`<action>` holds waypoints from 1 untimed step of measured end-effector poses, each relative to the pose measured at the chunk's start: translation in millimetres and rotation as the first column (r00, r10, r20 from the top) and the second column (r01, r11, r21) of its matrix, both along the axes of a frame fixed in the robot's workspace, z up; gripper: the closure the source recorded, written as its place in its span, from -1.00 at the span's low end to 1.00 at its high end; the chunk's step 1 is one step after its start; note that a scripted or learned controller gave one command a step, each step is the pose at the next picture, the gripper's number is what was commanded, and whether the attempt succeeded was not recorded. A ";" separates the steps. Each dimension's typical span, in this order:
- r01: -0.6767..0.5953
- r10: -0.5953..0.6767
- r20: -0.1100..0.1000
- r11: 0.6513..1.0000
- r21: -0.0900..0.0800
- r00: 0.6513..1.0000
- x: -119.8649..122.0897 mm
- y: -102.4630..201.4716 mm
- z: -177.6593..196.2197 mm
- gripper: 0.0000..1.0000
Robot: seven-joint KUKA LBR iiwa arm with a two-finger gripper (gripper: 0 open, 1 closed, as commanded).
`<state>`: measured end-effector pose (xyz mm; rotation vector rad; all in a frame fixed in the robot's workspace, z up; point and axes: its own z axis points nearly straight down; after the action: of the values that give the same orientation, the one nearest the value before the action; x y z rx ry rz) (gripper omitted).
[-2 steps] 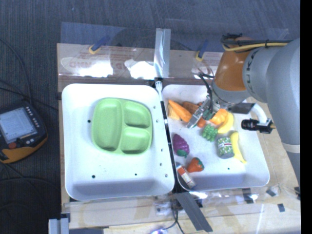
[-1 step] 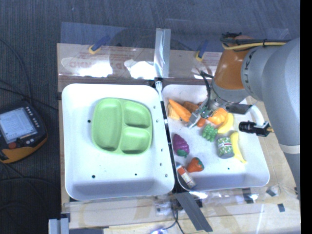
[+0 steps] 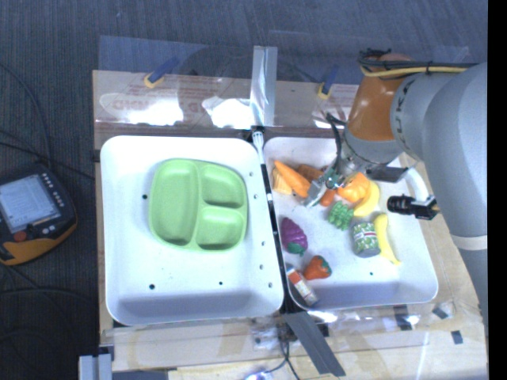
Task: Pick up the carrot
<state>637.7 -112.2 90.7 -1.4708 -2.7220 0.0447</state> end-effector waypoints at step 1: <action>0.042 -0.042 -0.018 0.999 0.000 0.999 4.9 -1.8 -1.0 -1.00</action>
<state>642.6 -114.0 89.8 -1.5198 -2.6760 0.0553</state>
